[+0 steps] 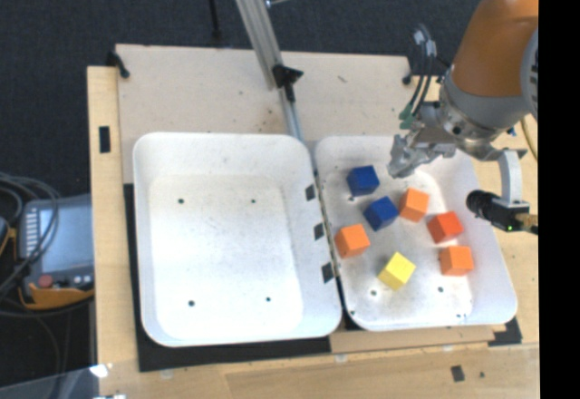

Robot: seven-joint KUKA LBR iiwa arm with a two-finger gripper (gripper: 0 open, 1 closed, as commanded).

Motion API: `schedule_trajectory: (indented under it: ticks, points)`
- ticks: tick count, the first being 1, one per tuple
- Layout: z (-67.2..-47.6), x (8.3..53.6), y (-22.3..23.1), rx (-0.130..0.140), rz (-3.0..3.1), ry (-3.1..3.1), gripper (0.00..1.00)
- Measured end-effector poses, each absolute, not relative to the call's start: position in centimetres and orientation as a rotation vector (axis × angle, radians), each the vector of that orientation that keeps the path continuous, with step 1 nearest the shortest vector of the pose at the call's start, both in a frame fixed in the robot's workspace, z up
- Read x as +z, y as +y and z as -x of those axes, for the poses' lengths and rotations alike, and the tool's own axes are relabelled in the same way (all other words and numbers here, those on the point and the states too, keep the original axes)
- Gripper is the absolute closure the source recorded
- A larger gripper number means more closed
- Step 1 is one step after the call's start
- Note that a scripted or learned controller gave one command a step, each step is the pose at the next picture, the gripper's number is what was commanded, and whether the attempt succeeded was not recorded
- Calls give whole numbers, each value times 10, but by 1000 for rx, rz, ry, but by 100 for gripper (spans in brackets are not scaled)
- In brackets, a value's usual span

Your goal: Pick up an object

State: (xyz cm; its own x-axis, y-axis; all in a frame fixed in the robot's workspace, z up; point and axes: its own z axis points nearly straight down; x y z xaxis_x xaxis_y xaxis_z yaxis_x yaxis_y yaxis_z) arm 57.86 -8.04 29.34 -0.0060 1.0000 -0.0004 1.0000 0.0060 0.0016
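Two blue cubes (362, 180); three orange cubes (352, 239); one red-orange cube (445, 227); one yellow cube (396, 270); white bins (227, 152).

**A robotics laboratory bench**

This looks like a research lab. An industrial arm (494, 53) stands over a plywood bench (181, 89) with two white bins (227, 148) (one has coloured test cubes). An aluminium mast (254, 12), cables (14, 198) and a control pendant (54, 252) surround it.

The two white bins (227, 234) look like smooth plastic with small dark specks. The bench (208, 89) looks like matt wood. The slanted rail (254, 12) is ribbed metal.
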Motion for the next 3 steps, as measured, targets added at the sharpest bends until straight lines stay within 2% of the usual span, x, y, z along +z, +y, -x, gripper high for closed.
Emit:
schedule_trajectory:
  ticks: [1,2,3]
  points:
    - [-580,292,-31,0,-2215,2229,100]
    - [-568,287,17,1,-2214,2229,100]
    - [-566,262,63,-3,-2216,2230,100]
